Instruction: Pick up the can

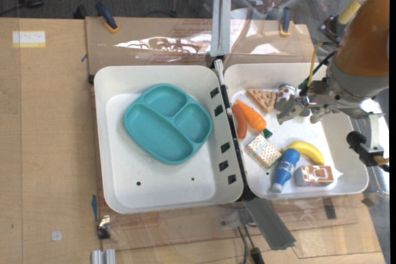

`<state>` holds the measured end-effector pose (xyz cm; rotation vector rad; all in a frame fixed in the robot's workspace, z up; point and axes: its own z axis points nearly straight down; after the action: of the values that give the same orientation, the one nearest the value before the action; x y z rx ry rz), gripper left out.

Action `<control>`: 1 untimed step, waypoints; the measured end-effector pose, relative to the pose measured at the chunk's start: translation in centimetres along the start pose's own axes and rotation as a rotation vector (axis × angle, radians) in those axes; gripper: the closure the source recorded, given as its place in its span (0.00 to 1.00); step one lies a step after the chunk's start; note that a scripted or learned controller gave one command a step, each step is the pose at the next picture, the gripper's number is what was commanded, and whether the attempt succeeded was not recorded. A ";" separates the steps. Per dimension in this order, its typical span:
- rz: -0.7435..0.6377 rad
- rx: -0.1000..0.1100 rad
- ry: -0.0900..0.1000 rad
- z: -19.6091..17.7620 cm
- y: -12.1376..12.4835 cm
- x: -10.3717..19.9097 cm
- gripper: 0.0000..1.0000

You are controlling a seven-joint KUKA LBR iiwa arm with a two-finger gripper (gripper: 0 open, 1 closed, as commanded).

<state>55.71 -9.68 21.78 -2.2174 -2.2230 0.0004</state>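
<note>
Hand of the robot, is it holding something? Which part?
Cannot be told. The hand sits low in the right bin, close beside the can, but nothing shows clearly in its grip.

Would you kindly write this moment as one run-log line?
gripper: over right bin, beside can | grasp: unclear | teal plate: left bin

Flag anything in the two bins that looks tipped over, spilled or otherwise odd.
Nothing is spilled or broken. In the right bin, the blue bottle lies on its side, not upright, touching the small carton. The can sits right by the hand, not clearly between its fingers. The teal plate lies flat in the left bin.
</note>
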 end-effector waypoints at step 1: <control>-0.031 -0.015 -0.003 12.7 6.8 -1.8 0.00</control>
<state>62.53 -11.45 9.11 -2.1918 -2.2658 -0.0133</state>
